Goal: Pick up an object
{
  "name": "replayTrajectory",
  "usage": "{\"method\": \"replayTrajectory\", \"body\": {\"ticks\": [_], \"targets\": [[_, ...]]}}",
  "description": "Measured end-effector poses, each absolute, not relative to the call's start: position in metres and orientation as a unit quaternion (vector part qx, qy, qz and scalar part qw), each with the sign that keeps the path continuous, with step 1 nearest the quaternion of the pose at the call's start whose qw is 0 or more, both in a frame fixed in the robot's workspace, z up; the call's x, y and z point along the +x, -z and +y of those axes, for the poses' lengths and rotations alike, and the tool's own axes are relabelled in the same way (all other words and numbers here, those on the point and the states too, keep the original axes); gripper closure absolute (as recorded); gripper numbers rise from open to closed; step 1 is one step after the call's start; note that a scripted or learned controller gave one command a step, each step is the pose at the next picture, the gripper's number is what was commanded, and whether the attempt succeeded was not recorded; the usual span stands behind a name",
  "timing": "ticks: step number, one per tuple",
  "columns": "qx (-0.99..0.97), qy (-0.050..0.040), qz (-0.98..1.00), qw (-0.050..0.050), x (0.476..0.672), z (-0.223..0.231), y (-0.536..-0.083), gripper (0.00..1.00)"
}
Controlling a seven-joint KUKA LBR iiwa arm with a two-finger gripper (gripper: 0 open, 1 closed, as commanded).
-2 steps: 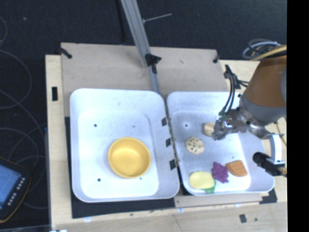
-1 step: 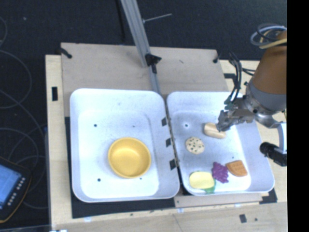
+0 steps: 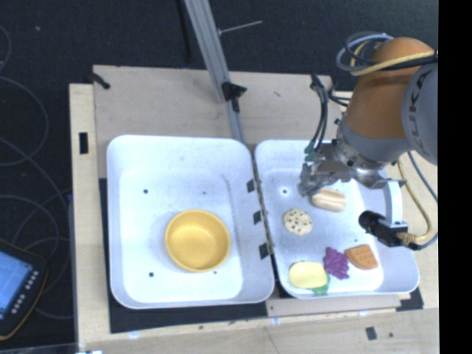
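bins sit side by side on your bench. nearest you in the right white bin point(image 3: 404, 277) lie a pale yellow lemon-like piece point(image 3: 307, 274), a purple grape cluster point(image 3: 337, 262) and an orange wedge point(image 3: 362, 257). farther back is a round speckled cookie point(image 3: 298, 221), then a tan bun-shaped roll point(image 3: 329, 199). your gripper point(image 3: 316, 180) hovers just beside that roll; whether it is clenched, you cannot tell. a yellow bowl point(image 3: 197, 240) rests in the left white bin point(image 3: 129, 198).
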State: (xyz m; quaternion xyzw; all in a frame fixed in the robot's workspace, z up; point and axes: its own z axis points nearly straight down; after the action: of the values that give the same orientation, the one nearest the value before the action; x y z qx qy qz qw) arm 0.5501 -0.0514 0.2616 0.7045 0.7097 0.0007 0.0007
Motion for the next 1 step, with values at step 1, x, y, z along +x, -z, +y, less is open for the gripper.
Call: {"method": "replayTrajectory", "body": {"ticks": [1], "targets": [[0.705,0.0003,0.709,-0.001,0.5591,-0.0042,-0.2481,1.0]]}}
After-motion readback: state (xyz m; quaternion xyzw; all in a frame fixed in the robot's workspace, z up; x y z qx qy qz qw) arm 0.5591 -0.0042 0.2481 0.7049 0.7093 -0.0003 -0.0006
